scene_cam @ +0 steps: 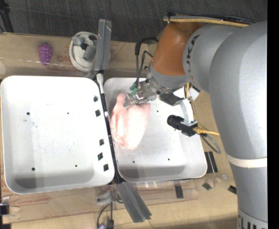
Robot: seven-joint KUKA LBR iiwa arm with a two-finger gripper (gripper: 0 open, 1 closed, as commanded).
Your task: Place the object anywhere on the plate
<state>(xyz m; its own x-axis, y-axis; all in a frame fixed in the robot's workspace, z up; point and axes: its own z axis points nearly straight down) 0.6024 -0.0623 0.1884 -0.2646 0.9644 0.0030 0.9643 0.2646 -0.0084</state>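
From the camera view above the bench, the pink plate (129,120) lies in the right bin (177,168), close to the divider on that bin's left side. The gripper (135,94) sits over the plate's upper edge. What object it carries, if any, is too small to make out. This looks like the placing step, already above the plate; next would come a short descent and release onto the plate's middle
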